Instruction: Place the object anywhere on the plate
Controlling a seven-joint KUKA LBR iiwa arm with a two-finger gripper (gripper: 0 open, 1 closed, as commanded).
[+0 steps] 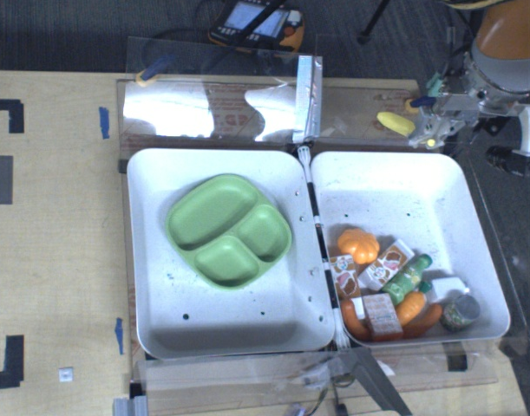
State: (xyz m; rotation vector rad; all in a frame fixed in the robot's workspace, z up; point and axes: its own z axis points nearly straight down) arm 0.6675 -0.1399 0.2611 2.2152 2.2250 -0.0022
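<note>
Toys (pixel 388 286) lie heaped in the near corner of the right bin (pixel 438 176), right of the green plate (pixel 229 230). Beyond that bin's far edge, the gripper (pixel 438 128) hangs beside a yellow piece (pixel 395 123), probably between tries.

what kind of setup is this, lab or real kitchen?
Most likely a robotics lab bench, not a kitchen. Two white bins sit side by side on a taped wooden bench, one with a green divided plate, the other with toy food. A handheld controller lies behind; the arm reaches in at right.

Two white bins (pixel 160 319), one green plate (pixel 228 230), one green bottle (pixel 408 276).
</note>
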